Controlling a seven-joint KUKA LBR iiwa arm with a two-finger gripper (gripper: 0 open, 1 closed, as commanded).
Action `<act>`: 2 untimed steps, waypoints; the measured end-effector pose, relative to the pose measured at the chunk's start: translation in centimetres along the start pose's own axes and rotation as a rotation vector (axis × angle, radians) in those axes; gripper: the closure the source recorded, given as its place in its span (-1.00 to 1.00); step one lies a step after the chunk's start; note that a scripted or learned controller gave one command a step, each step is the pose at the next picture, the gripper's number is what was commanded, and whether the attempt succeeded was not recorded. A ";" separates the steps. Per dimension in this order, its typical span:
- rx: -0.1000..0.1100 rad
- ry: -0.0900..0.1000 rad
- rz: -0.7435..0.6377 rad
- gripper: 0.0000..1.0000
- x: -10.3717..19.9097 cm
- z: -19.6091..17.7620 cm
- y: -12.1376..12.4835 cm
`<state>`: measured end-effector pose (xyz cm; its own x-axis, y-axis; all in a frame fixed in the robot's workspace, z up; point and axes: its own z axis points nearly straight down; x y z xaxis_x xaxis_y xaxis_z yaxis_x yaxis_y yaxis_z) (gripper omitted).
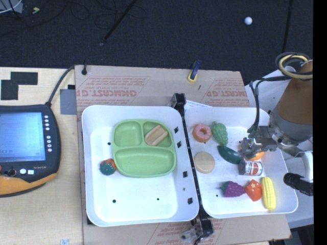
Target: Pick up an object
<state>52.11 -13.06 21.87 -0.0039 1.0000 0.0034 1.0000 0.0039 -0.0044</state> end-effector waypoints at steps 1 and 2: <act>-0.001 -0.001 -0.001 1.00 5.2 0.7 0.5; -0.002 -0.001 -0.001 1.00 10.3 -0.7 0.5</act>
<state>52.55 -2.72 22.64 -0.0053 1.0000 0.0022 1.0000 0.0053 -0.0019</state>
